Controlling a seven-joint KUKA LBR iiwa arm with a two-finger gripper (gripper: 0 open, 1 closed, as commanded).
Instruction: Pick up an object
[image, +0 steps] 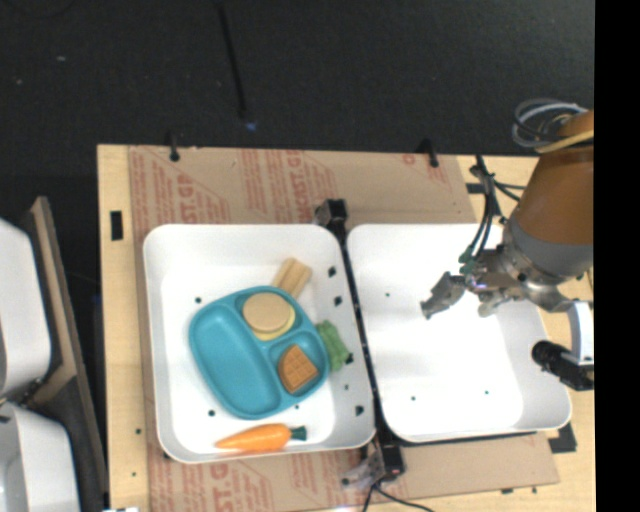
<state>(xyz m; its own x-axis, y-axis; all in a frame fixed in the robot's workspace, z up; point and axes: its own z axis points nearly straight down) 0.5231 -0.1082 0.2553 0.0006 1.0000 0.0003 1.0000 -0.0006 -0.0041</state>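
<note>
The left bin (170, 300) holds a blue compartment tray (235, 365). A round tan disc (269, 313) and a brown waffle-like piece (298, 368) lie on that tray. A pale wooden block (292, 275) rests just behind the tray, and a small green piece (333, 345) sits at the tray's right edge. An orange carrot (262, 437) lies along the bin's front wall. My gripper (463, 300) hangs over the right bin (440, 400), open, its fingers spread with nothing between them. It is well to the right of all the objects.
The two bins meet at a black divider strip (352, 310). The bench (250, 190) is covered with printed cardboard behind the bins. White containers (20, 330) stand off the bench at the far left.
</note>
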